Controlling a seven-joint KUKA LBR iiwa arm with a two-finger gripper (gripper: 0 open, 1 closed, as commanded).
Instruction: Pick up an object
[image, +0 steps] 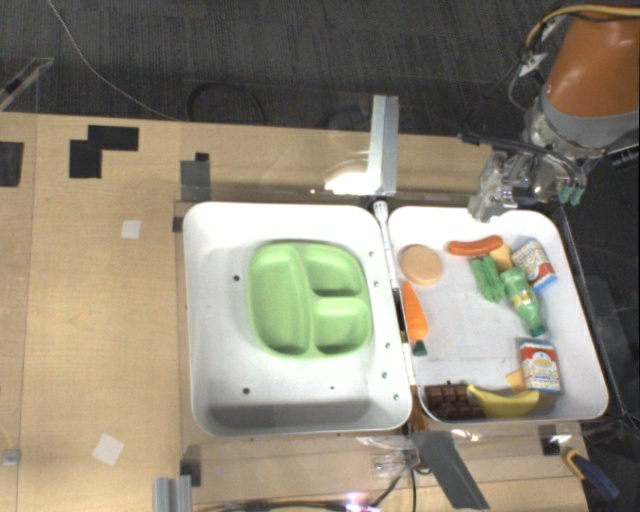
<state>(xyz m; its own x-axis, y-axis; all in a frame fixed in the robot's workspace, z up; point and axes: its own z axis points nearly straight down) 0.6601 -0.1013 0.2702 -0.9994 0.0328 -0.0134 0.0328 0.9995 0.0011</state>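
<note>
My gripper (500, 196) hangs over the far rim of the right bin (592, 372), near its back corner, above the toy food. Nothing shows in its grasp. In that bin lie a red sausage (474, 245), a tan round bun (421, 264), an orange carrot (414, 315), a green vegetable (489, 279), a green bottle (524, 302), a small can (534, 262), a juice carton (539, 365), a banana (505, 402) and a chocolate bar (449, 400). The sausage lies closest to the gripper, just below and to its left.
The left bin (215, 380) holds a green divided plate (308, 297). A metal post (384, 150) stands behind the seam between the bins. The arm's orange band (592, 60) is at the top right. Wooden bench lies to the left.
</note>
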